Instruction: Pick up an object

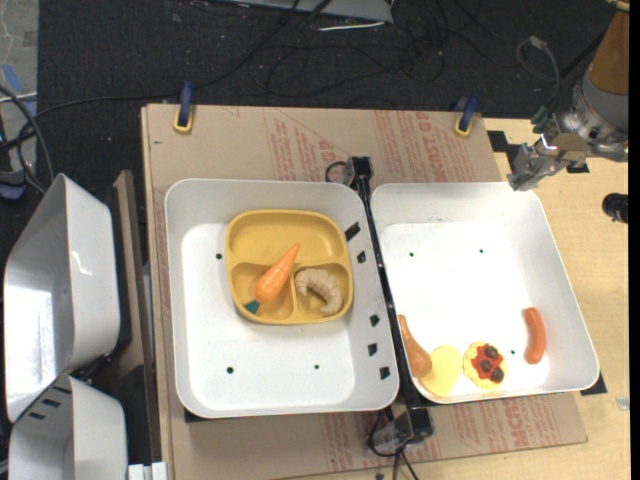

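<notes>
My gripper (527,171) hangs at the far right, just beyond the back right corner of the right bin (470,208). Nothing shows between its fingers. In that bin's front part lie an orange sausage (536,335), a small tart with red and dark berries (487,363), a yellow piece (446,367) and a brown drumstick-like piece (413,347). The left bin (200,368) bears a yellow divided plate (250,233) with a carrot (277,273) and a pale shrimp (321,289) in it.
The bins sit on a cardboard sheet (300,138) clamped with two yellow clips (183,120) at the back. Cables run over the dark floor behind. White containers (55,288) stand at the left.
</notes>
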Motion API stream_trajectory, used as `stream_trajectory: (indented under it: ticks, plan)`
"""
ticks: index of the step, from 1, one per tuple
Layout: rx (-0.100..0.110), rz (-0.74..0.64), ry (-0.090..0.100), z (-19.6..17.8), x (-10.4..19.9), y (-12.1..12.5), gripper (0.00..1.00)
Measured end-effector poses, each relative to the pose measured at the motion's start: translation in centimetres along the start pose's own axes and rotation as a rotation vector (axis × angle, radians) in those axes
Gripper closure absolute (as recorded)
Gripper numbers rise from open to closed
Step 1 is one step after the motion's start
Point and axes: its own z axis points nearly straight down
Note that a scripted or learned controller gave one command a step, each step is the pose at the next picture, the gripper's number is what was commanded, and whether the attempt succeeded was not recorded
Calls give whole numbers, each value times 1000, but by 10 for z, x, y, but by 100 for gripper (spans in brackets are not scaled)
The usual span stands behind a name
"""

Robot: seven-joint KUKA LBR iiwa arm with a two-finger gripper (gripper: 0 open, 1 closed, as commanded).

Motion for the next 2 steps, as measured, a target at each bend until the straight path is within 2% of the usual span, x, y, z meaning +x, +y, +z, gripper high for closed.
stream_trajectory:
  ticks: [1,2]
  plan:
    - [8,-4,4,15,55,0,100]
    - [6,-4,3,10,105,7,100]
